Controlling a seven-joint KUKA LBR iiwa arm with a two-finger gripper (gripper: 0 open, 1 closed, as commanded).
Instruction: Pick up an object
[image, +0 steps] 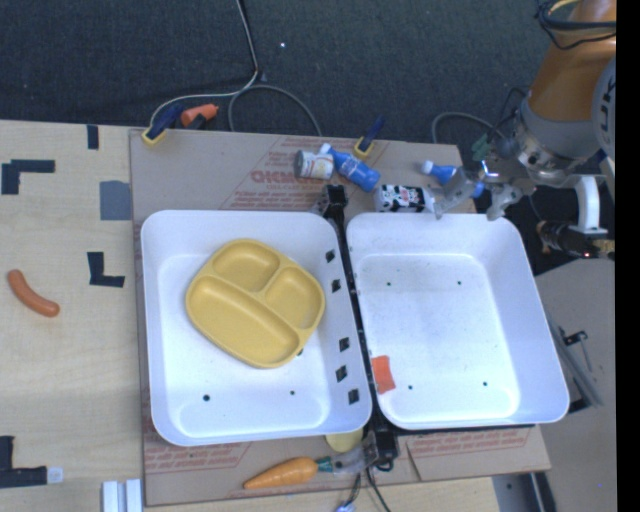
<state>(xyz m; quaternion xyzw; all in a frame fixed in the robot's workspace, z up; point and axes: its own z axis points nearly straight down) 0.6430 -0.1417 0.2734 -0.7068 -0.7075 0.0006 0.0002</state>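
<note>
A yellow divided plate (256, 300) lies in the left white bin (170, 400), tilted toward the bin's middle. The right white bin (530, 330) shows a small orange tag (383, 374) on its left wall. My gripper (468, 198) hangs above the far right corner of the right bin, with its two fingers (441, 203) spread apart and nothing between them. The grey arm with its orange band (568, 70) comes in from the upper right.
On the cardboard behind the bins lie a blue and white bottle (340, 165), a black and white item (402, 198) and clamps (180, 118). A toy carrot (283, 473) rests in front of the bins. A toy sausage (33, 293) lies on the wooden bench at left.
</note>
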